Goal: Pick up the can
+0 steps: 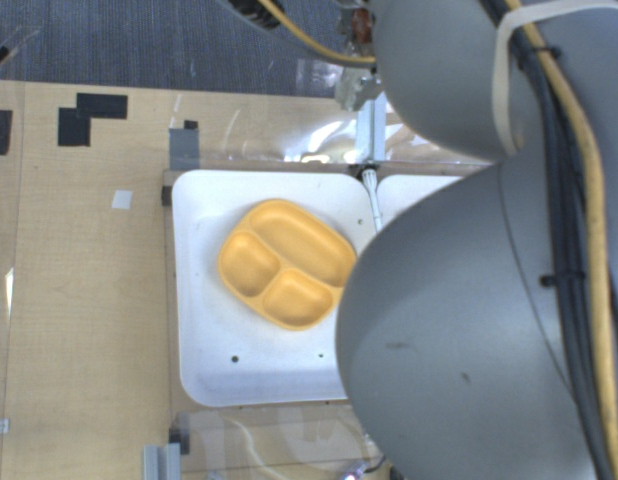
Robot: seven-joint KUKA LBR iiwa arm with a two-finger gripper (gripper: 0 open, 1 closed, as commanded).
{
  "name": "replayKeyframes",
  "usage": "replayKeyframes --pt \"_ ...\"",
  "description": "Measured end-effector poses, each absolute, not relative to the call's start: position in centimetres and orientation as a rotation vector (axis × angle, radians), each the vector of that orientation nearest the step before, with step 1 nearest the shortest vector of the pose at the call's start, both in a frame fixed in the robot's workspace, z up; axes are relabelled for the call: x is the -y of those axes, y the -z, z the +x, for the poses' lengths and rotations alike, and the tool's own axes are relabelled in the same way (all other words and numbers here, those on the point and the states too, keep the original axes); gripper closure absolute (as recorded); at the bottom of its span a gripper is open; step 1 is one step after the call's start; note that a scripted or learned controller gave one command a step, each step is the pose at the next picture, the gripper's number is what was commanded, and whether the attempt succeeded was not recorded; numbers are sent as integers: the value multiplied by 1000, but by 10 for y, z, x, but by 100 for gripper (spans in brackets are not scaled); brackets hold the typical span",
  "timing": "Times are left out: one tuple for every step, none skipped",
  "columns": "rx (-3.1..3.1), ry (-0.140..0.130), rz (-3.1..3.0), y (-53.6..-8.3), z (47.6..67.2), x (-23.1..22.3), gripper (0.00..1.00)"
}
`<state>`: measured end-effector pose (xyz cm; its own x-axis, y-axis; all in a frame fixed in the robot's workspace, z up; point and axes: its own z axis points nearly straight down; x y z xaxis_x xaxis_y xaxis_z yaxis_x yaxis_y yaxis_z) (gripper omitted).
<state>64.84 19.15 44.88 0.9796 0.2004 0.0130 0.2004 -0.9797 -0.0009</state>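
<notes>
The grey arm point(489, 268) looms large across the right half of the camera view and covers most of the right bin point(419, 193). A yellow three-compartment plate point(286, 263) lies in the middle of the left bin point(204, 358). The part of the right bin under the arm is hidden.
The two white bins meet at a thin divider point(370, 193) near the top centre. The wooden bench point(79, 298) stretches to the left, with black markers at its far left. Yellow and black cables point(289, 23) run across the top.
</notes>
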Motion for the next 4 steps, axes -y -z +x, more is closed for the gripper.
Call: replayKeyframes --pt "317 19 -3123 -449 648 -192 0" --pt "338 1 -3125 -435 659 -97 0" --pt "322 8 -3124 -436 656 -163 0" --pt "322 14 -3123 -447 657 -162 100"
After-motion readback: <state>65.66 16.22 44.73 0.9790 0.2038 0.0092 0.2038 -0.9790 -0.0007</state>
